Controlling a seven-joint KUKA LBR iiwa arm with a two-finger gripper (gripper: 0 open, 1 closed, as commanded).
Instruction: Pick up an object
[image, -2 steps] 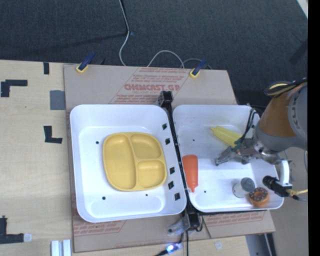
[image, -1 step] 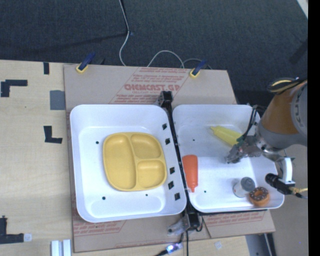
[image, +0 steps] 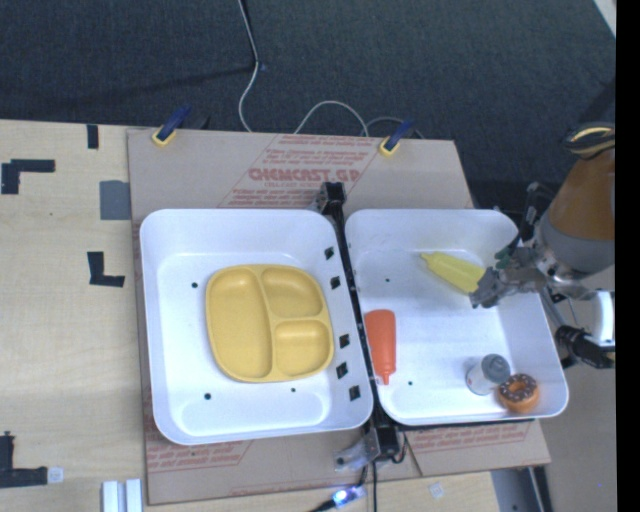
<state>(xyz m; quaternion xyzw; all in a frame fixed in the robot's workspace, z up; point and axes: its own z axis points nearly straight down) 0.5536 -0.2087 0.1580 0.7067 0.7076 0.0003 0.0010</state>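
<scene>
A yellow corn cob (image: 452, 270) lies tilted in the upper part of the right bin (image: 440, 228), its right end touching the dark gripper (image: 489, 289), whose fingers sit too close and dark to tell whether they are apart or together. Lower in that bin lie an orange carrot (image: 380, 343) by the left wall, and a grey can (image: 487, 373) beside a sprinkled donut (image: 520, 391) at the lower right corner. The left bin (image: 165, 235) holds a yellow divided plate (image: 268, 322).

Two bins are set side by side on a board (image: 300, 175). A divided tray (image: 268, 322) lies centred in the left bin (image: 170, 300). In the right bin (image: 440, 225), a corn cob (image: 452, 270) is placed at 12 o'clock, a carrot (image: 381, 344) at 9 o'clock, and a can (image: 487, 373) beside a doughnut (image: 519, 391) at 5 o'clock.
</scene>
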